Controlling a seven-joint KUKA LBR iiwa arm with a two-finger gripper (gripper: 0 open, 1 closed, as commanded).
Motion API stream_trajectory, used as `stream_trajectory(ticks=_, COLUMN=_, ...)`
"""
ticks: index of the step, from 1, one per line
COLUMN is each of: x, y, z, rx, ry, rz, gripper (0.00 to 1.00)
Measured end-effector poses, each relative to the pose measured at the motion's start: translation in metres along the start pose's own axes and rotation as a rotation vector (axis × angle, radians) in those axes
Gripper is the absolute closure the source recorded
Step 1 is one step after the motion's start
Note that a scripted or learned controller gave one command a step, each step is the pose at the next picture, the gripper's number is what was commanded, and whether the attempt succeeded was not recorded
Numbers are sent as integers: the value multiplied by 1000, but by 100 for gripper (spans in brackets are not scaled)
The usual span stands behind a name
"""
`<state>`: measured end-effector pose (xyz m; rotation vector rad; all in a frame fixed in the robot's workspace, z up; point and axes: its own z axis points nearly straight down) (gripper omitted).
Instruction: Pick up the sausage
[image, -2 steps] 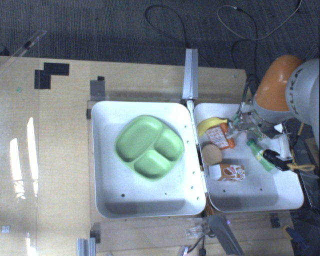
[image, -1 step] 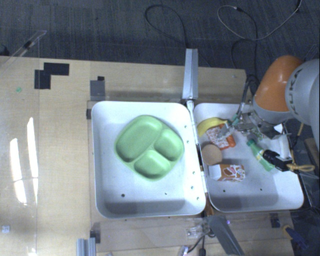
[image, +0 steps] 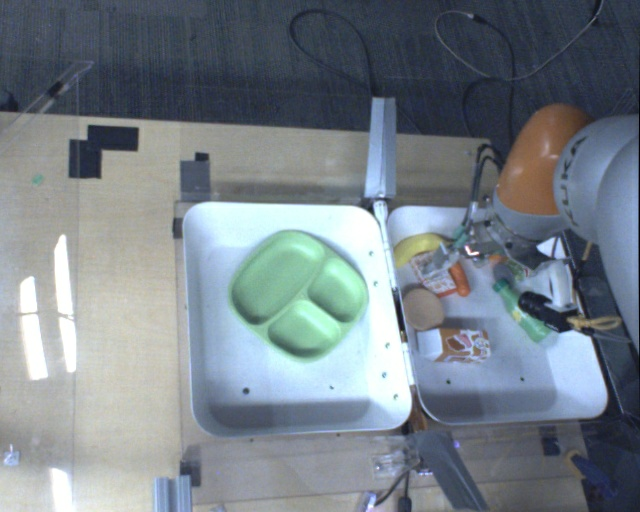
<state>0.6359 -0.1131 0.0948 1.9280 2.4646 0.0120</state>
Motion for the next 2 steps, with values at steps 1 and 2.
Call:
stream_trajectory(ticks=1, x=-1, y=6, z=-13, rx=-19, ry=-8, rz=-3, gripper=100)
stream_trajectory(ticks=2, x=37, y=5, z=-114, rx=7, ry=4, rz=-202, gripper=100)
